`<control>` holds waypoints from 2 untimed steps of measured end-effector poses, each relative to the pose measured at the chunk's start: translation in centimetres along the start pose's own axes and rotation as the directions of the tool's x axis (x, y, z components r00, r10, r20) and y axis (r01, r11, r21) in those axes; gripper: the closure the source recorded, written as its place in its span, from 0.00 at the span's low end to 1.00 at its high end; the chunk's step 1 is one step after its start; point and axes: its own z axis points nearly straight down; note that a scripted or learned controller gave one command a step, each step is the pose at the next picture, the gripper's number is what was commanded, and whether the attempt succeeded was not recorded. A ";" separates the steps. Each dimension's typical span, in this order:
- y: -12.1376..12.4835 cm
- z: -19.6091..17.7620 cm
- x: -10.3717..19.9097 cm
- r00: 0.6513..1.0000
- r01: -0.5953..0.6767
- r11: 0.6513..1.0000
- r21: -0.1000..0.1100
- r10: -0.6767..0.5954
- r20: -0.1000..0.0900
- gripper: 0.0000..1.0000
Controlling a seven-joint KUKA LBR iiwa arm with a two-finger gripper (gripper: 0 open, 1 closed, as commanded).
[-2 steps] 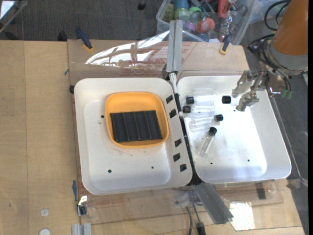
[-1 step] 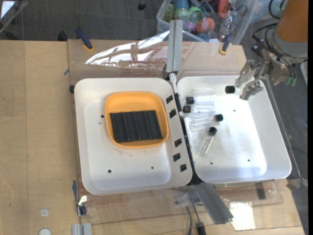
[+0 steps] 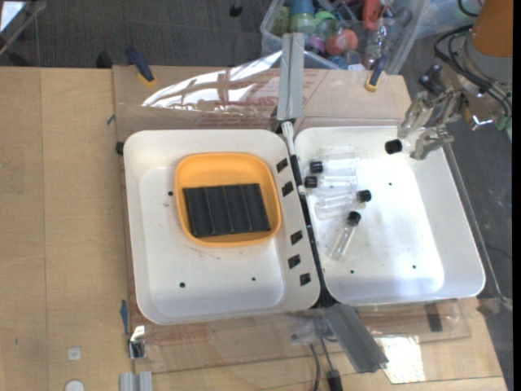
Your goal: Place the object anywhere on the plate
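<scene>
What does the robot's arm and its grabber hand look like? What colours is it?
The arm comes in at the top right. The part you can see is orange, with grey just beneath it and dark cables looping beside it. The gripper at its end is silvery metal, made of thin bars and joints like a little skeleton claw, with slim fingers.

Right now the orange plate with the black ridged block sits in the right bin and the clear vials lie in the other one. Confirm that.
Not quite. The camera view shows the orange plate, with the black ridged block on it, in the left bin, not the right. The clear vials lie in the other one, the right bin.
</scene>
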 end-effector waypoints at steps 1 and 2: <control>-2.4 -2.7 0.6 0.979 0.205 0.979 0.000 -0.205 0.001 1.00; -4.5 -4.3 1.1 0.915 0.403 0.915 0.000 -0.403 0.001 1.00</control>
